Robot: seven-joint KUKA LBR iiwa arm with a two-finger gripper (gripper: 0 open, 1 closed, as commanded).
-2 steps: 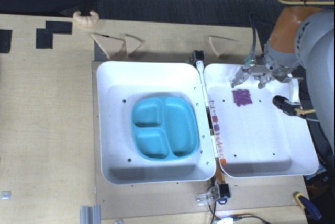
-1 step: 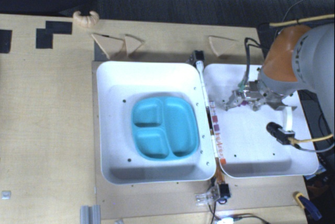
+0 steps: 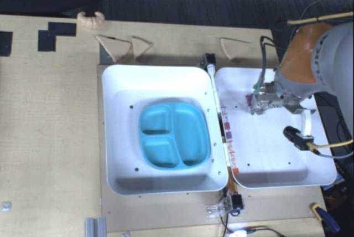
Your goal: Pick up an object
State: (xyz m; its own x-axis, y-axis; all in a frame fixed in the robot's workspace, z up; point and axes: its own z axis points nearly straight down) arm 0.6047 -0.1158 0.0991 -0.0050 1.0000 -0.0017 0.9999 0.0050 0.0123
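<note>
Bench (image 3: 50, 119) carried two white bins side by side. Left bin (image 3: 119, 86) held one blue tray (image 3: 174, 133) with three compartments, lying flat near the middle, a little toward the right wall, nothing on it. Right bin (image 3: 265, 158) was mostly bare floor. In its upper left part sat a small purple bit (image 3: 249, 99), too small and blurred to identify, and it looked like the task's thing since it was the only loose item near the tool. Pincer (image 3: 258, 106) was low in the right bin, just beside the purple bit on its right, maybe touching it. Could not tell whether the pincer was spread or pressed together, nor whether the bit was between its tips or only next to them. Arm (image 3: 326, 58) reached in from the right, orange band over the bin's upper right corner. Judged step: at the grasp point, down at the bit, with a grip unconfirmed and no lift yet. Next move likely called for closing squarely on the bit, then rising straight up clear of the bin wall. A thing that small could slip out or get nudged aside, so a hold check would be wise before any travel.
</note>
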